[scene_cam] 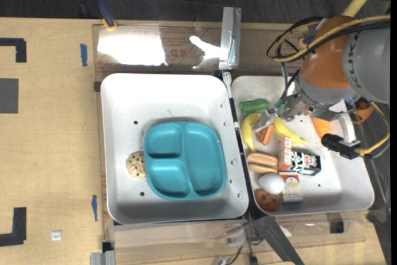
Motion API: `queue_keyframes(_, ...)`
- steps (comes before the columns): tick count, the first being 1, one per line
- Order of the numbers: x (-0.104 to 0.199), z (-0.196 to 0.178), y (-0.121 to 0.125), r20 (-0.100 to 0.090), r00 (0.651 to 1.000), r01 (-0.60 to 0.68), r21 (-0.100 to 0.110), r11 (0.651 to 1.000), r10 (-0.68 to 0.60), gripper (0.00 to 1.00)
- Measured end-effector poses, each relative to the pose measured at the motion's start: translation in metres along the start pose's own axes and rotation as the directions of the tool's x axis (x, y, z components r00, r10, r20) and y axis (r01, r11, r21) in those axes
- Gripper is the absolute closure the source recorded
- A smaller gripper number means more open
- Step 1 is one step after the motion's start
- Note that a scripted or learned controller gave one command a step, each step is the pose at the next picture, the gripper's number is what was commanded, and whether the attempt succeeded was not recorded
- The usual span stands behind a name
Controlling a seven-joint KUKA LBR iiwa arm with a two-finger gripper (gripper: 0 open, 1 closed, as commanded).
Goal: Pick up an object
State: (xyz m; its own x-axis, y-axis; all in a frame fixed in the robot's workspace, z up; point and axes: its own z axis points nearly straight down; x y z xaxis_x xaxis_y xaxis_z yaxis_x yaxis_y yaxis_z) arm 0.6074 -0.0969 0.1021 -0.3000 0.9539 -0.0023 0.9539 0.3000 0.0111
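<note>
Right bin (356,192): jaws (277,112), state impossible to tell, low over bananas (249,131) at ten o'clock, hot dog (262,162), egg (270,184), milk carton (299,162) toward six o'clock; left bin (118,96): teal tray (184,159), cookie (136,165).

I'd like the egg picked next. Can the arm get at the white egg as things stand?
Probably yes. The white egg lies uncovered from above in the right bin, though the hot dog, a carton and a brown cookie crowd it, leaving little side room.
</note>
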Motion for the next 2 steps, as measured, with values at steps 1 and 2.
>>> queue_keyframes(1,0.0,-0.002,-0.002,-0.002,1.0,-0.001,0.009,1.0,0.001,1.0)
queue_keyframes(2,0.064,-0.081,0.07,-0.001,0.983,-0.184,0.008,0.983,0.184,1.0)
